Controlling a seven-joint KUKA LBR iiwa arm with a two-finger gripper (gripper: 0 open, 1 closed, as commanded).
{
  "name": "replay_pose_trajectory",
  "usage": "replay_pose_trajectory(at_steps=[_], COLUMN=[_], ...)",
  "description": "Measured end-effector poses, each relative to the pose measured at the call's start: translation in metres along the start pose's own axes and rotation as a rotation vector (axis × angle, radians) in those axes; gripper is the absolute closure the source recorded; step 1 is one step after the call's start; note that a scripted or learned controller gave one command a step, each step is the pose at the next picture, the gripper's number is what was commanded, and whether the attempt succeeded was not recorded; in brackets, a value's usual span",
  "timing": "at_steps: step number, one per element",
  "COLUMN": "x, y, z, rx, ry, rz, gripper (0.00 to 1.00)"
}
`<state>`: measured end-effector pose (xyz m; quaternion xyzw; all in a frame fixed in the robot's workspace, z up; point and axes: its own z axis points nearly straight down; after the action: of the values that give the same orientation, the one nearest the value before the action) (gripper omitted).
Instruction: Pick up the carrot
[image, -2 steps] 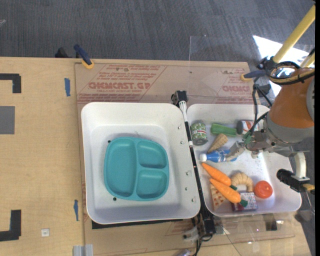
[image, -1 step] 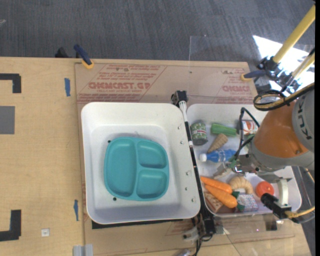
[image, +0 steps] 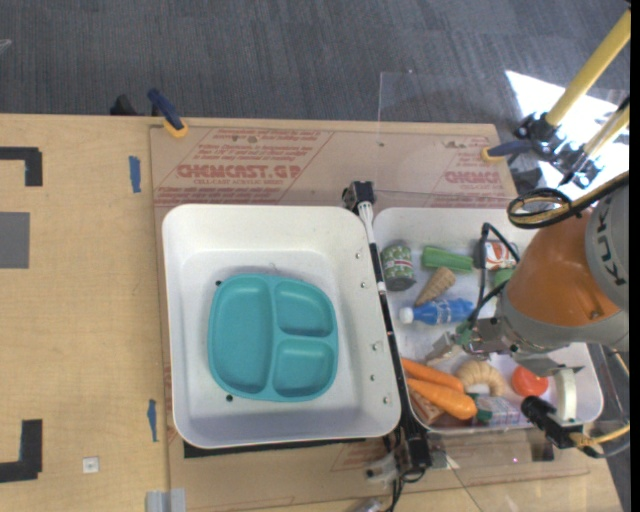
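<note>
The arm reaches in from the right over the right bin, its orange band above the toys. The hand hangs low among them, near the bin's middle; whether it is spread or pressed together cannot be told from this angle. The carrot lies slantwise at the bin's near left corner, just below the hand and apart from it. A tan croissant sits right beside the carrot's upper end, between it and the hand. A blue bottle lies just above, with a cone, a green vegetable and a small can further back. A red piece rests toward the right. In the left bin lies a teal tray. Both bins rest on the table.
</note>
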<state>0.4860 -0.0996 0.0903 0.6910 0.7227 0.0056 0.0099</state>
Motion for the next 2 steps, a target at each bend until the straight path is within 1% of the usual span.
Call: replay_pose_trajectory(at_steps=[1, 2], x=[0.003, -0.017], y=[0.000, -0.002], z=[0.000, 0.000], rx=[0.000, 0.004], ry=[-0.001, 0.006], rz=[-0.108, -0.099], gripper=[0.00, 0.00])
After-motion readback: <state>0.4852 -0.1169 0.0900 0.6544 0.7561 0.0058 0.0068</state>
